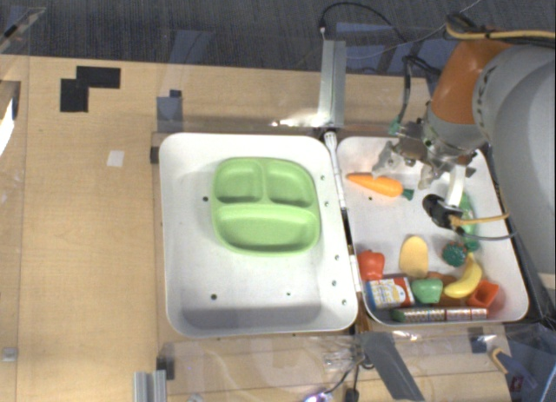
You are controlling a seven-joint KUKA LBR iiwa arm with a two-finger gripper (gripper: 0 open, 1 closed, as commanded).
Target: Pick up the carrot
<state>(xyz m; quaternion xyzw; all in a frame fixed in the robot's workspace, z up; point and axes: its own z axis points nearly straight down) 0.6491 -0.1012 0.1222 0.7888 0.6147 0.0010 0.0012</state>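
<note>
Right bin [512, 300]: gripper [423, 164] seemingly above carrot [375, 185].

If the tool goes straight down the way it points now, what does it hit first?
Probably the bare floor of the right bin, beside the carrot's green end. The tool sits above and right of the carrot; depth is unclear from this view.

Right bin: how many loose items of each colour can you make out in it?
Orange: 1, the carrot
Yellow: 2, lemon, banana
Red: 2, pepper, cup
Green: 2, pepper, small piece
Total: 7, carton and dark items excluded.
</note>
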